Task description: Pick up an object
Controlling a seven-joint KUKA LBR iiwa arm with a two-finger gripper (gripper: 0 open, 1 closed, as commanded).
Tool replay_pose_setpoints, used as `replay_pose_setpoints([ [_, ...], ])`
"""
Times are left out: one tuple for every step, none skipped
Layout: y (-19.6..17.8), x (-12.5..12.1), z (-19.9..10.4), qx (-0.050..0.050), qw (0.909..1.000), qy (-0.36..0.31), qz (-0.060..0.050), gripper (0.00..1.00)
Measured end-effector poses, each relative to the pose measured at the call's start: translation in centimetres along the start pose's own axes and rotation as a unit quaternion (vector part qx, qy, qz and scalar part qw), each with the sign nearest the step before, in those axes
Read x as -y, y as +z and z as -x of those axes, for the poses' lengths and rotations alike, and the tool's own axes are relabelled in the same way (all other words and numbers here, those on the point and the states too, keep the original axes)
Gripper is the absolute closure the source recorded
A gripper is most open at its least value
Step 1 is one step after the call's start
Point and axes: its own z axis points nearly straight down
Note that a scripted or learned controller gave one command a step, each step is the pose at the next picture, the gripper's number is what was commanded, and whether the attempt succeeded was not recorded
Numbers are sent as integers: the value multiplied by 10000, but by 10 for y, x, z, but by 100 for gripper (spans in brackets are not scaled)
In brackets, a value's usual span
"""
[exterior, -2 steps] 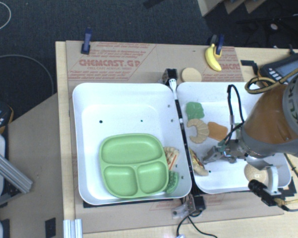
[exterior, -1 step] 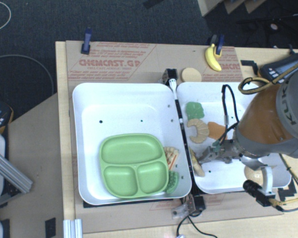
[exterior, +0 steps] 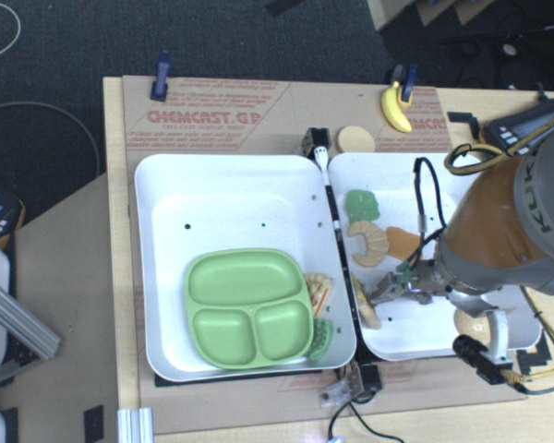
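Bright, even overhead light, soft shadows, mild glare on white bins (exterior: 157, 247), slightly soft focus.

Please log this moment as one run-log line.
arm: over right bin | gripper: low, beside tan croissant toy | grasp: unconfirmed | left bin: green tray

This looks like a robot lab. Two white bins (exterior: 157, 247) sit on a wooden surface (exterior: 120, 155) held by blue clamps (exterior: 161, 74). Black cables (exterior: 425, 192) run around, metal rails (exterior: 18, 326) stand at the left, and dark carpet (exterior: 166, 17) covers the floor.
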Motion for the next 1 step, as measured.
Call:
replay_pose_setpoints([
  [0,0,4,4,10000,-1,3,0],
])
